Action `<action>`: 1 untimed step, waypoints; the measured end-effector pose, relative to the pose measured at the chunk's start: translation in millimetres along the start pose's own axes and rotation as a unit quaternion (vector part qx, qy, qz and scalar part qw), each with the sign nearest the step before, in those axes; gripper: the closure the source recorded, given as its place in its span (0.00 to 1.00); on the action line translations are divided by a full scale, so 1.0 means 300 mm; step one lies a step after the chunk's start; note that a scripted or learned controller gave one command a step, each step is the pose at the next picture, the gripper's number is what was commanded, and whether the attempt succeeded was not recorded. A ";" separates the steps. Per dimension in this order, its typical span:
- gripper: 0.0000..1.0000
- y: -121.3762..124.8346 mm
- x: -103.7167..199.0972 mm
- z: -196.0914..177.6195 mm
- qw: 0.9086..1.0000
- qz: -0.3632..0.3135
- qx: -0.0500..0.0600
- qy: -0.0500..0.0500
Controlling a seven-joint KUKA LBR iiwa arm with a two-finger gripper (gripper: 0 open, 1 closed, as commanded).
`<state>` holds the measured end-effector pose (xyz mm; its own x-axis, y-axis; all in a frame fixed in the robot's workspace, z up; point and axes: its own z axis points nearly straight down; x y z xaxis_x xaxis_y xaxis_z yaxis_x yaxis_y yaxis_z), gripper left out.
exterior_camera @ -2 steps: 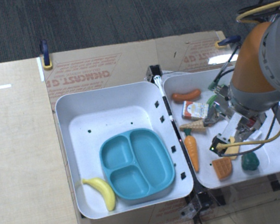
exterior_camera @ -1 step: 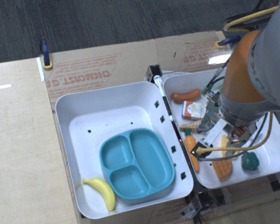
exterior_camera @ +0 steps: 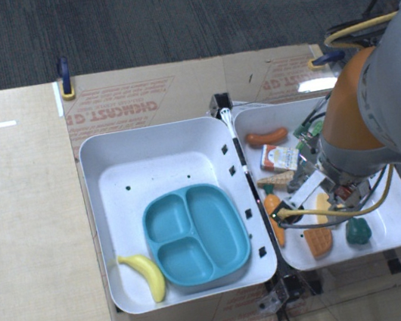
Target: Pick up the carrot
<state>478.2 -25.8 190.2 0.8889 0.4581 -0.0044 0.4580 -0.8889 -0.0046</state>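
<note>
The carrot [exterior_camera: 276, 221] is orange with a small green top and lies lengthwise along the left wall of the right bin [exterior_camera: 398, 232], near its front. My gripper [exterior_camera: 325, 189] hangs low over the middle of that bin, just right of the carrot. The grey wrist with its orange band covers the gripper from above. I see nothing held in it.
The right bin also holds a sausage [exterior_camera: 267, 136], a red and white packet [exterior_camera: 279, 157], a tan cracker [exterior_camera: 275, 180], an orange ridged piece [exterior_camera: 319, 242], a yellow piece [exterior_camera: 322, 204] and a green item [exterior_camera: 357, 230]. The left bin [exterior_camera: 109, 164] holds a teal divided plate [exterior_camera: 236, 253] and a banana [exterior_camera: 148, 273].
</note>
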 end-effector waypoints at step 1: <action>0.00 -0.090 0.053 -0.001 0.999 0.042 -0.001 0.000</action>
<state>480.0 5.5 190.5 0.9240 0.3825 -0.0050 0.3825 -0.9240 -0.0027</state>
